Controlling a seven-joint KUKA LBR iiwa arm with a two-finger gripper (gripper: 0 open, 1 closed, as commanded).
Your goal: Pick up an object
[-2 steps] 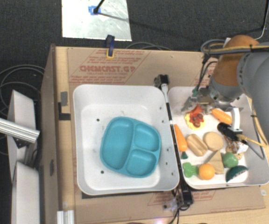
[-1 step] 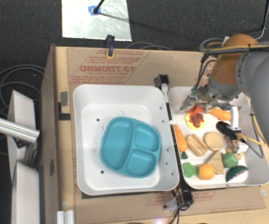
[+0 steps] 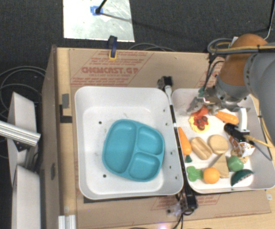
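Observation:
My gripper [image 3: 200, 104] hangs low over the far left part of the right bin [image 3: 266, 178], with the arm coming in from the right. Directly below and touching or nearly touching it lies a red toy piece [image 3: 202, 114] on a yellow toy [image 3: 195, 124]. An orange carrot-like toy [image 3: 227, 117] lies just right of the gripper. Whether anything is held cannot be made out.
The right bin also holds a carrot [image 3: 184, 140] along its left wall, a hot dog bun [image 3: 201, 148], a round bread [image 3: 218, 143], an orange [image 3: 211, 175], broccoli [image 3: 194, 172] and a green pepper [image 3: 234, 163]. In the left bin [image 3: 92, 109] lies a blue divided plate [image 3: 133, 149].

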